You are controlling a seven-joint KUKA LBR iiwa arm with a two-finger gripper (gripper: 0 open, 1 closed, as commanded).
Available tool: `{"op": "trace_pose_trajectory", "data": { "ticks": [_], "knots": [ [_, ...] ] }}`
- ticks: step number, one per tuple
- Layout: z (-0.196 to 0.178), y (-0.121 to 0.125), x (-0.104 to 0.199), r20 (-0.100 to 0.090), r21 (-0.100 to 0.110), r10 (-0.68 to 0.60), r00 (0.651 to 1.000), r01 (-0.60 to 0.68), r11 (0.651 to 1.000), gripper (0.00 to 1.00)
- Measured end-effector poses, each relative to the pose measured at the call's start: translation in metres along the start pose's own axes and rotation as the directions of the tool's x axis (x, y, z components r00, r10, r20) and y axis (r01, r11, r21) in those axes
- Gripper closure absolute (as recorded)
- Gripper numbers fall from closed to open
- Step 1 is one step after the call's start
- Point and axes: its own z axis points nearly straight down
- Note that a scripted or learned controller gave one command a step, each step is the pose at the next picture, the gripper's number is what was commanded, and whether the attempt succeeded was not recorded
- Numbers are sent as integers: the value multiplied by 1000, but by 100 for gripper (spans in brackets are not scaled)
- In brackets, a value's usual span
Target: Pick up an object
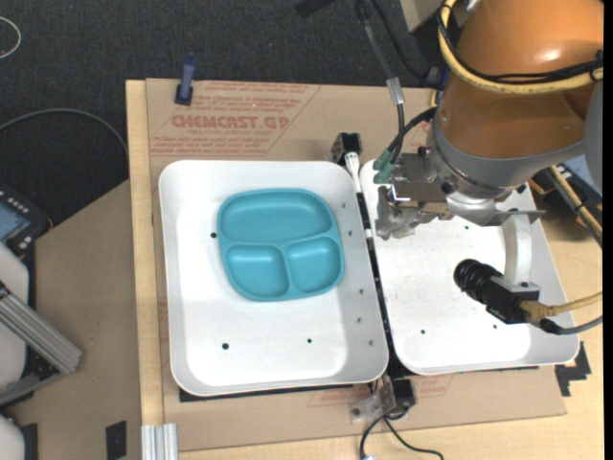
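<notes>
Teal divided plate [280, 244] in left bin [201, 324] | gripper [391, 217] over right bin [450, 333], apparently low | open-or-closed: cannot tell

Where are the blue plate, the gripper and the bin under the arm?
blue plate [280, 243]: camera view, its middle.
gripper [393, 220]: camera view, its lower end.
bin under the arm [445, 338]: camera view, bare floor.

Here's the grey KUKA arm [484, 156], and what stands out is the glossy orange band [522, 27], rounded like a dome. Under it sits a smooth grey wrist housing [460, 166]. Thin black cables [410, 123] curl alongside, down to a boxy silver-metal gripper [391, 220] with a small green fitting [385, 168].
</notes>
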Motion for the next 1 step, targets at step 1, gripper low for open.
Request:
{"op": "trace_pose_trajectory", "data": {
  "ticks": [1],
  "knots": [
    [19, 0, -56, -1, 1, -1, 1000, 1, 1000, 100]
  ]
}}
